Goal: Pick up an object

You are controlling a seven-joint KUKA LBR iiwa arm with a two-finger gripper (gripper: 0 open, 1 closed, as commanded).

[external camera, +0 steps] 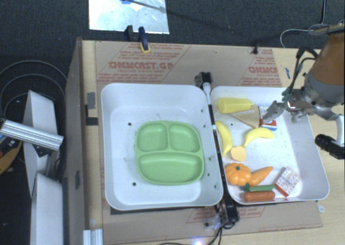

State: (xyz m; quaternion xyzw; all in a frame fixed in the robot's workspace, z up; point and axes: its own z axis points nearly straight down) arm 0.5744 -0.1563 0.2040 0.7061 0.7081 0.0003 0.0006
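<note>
Nothing picked up yet, from what I can see. The gripper (pixel 272 112) hovers just above the banana (pixel 257 134) in the right bin (pixel 318 176); can't tell its state.

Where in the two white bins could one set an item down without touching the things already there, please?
The left bin has a bare white margin all round the green divided plate, whose three compartments are bare too. The right bin is crowded toward the divider: corn cob, two bananas, small pumpkin, carrot. Its free patch lies right of the bananas, above the small box.
</note>
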